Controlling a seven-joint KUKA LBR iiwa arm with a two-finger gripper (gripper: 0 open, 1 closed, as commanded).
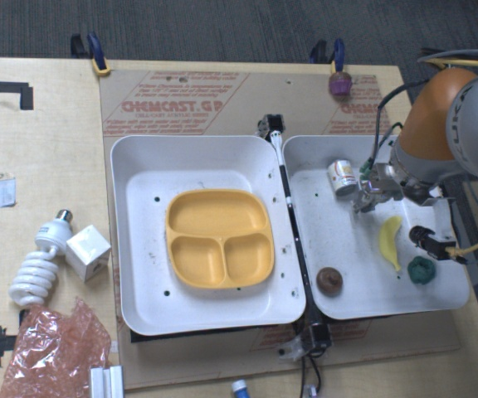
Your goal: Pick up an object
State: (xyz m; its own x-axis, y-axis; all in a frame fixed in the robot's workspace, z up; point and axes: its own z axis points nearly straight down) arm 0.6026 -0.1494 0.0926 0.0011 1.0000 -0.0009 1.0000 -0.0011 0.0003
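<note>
Banana (390, 242) curved, yellow; tray (220, 238) three-sectioned (glossy plastic); can (342, 177) metallic.

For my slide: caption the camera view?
Pincer hovers in right bin near can and banana; yellow tray left.

Hand (363, 196) fingers too small to tell; arm (463, 123) cut off right.

Yellow three-compartment plastic tray (219, 237) is sitting centred in left white bin (131, 222). In right white bin (305, 222), small silver can (342, 177) is lying near far edge, yellow banana (390, 242) toward right edge, brown round object (330, 281) near front-left corner.
</note>
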